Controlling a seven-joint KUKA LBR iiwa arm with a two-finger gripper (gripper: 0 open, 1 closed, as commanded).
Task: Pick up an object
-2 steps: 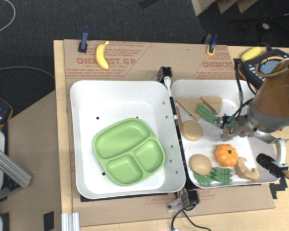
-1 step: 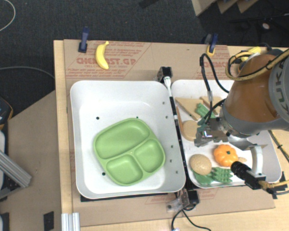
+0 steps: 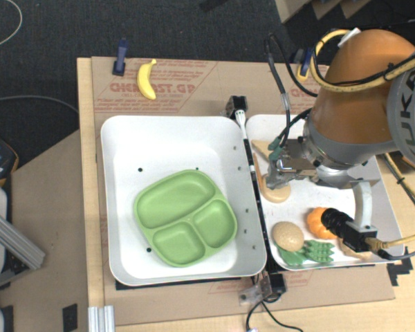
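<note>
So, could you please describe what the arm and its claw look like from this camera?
The arm is bulky, with a large rounded orange section over a grey collar and black lettering on the grey link. Black and yellow cables loop over it. The claw is small, metallic, with green wiring.

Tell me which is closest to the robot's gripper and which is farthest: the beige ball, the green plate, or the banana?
Measured from the gripper in the camera view:
1. The beige ball, just below it in the right bin.
2. The green plate, over in the left bin.
3. The banana, outside the bins, on the cardboard at the upper left.
</note>
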